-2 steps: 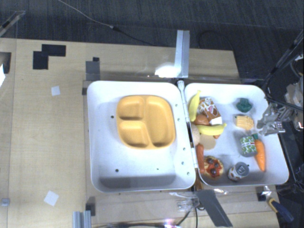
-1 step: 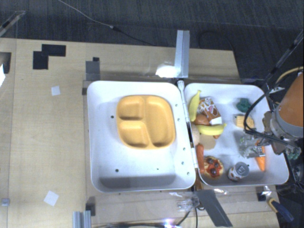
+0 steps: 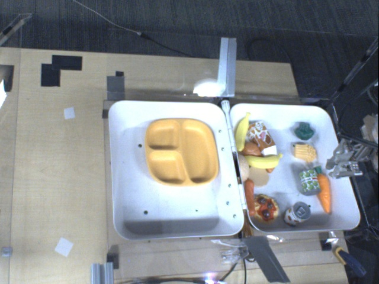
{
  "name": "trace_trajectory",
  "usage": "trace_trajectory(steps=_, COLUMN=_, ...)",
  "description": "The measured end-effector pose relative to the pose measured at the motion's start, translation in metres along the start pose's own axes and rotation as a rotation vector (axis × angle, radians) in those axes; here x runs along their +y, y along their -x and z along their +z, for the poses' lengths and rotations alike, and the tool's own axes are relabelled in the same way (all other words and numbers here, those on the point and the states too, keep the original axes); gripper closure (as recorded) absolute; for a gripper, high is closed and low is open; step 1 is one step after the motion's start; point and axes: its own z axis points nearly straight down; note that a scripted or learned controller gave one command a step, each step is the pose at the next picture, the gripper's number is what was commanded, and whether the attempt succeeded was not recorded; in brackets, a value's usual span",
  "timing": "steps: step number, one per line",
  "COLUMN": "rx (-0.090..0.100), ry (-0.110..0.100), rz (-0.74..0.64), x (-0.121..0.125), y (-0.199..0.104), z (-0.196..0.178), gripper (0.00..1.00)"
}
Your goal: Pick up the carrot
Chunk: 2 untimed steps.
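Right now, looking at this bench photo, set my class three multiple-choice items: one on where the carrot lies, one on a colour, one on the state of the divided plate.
1. Where does the carrot lie?
A. in the right bin, near its right wall
B. on the yellow plate
C. on the wooden bench, outside both bins

2. What colour is the divided plate in the left bin?
A. green
B. yellow
C. red

3. What is on the divided plate?
A. a banana
B. the carrot
C. nothing

Answers:
1. A: the orange carrot lies along the right side of the right bin, just below the hand.
2. B: the plate is plainly yellow against the white bin.
3. C: all its compartments show bare; the food is all in the right bin.
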Motion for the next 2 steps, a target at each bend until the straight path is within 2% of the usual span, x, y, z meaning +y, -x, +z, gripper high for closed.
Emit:
trace_trajectory(steps=1, rx=0.004, ry=0.006, rz=-0.655, x=0.009, y=-0.002, z=0.159, gripper=1.0)
trace_trajectory(steps=2, rx=0.004, ry=0.005, rz=-0.403, x=-0.002, y=0.003, z=0.083, gripper=1.0)
